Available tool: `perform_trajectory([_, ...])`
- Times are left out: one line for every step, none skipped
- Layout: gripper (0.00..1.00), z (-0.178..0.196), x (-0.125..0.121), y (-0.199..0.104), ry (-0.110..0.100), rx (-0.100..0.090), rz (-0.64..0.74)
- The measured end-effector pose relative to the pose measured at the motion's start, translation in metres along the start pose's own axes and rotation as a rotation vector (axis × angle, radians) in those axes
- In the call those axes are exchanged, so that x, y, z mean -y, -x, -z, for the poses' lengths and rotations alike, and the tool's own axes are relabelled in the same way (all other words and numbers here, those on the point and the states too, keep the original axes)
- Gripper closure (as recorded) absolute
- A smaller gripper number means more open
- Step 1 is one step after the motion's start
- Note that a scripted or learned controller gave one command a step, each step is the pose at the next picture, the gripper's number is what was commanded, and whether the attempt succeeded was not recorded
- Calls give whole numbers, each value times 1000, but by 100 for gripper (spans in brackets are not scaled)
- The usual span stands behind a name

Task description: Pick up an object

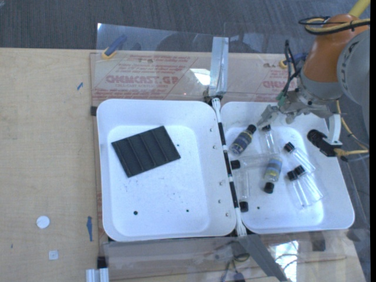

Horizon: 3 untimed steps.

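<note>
Vials point(271, 169) lie scattered in right bin point(338, 216), so you have many targets; gripper point(281, 109) hovers at back edge, claw state unclear to you.

Dark ribbed pad point(145, 150): flat rectangle with lengthwise grooves, turned at a slant, lying alone in the left bin point(117, 216), well apart from the gripper point(281, 107), far to its left.
Bottle with blue label point(241, 140): clear, black cap, on its side, tilted, just below and left of the gripper.
Second blue-label bottle point(272, 172): clear, black cap pointing down, lying further below the gripper.
Clear vials point(302, 184): several with black caps, lying scattered on their sides in the right bin point(335, 219), below and right of the gripper.
Vial by the divider point(243, 190): clear, lying lengthwise, black cap at the lower end.
</note>
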State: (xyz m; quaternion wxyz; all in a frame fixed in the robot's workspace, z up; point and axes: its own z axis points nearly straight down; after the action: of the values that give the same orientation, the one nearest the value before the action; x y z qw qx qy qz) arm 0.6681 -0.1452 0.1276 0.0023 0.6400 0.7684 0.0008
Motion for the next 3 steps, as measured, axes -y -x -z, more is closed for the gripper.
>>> perform_trajectory([0, -1, 67, 10, -4, -2, 51])
perform_trajectory([0, 15, 89, -37, -4, -3, 71])
perform_trajectory([0, -39, 136, -16, 4, 0, 62])
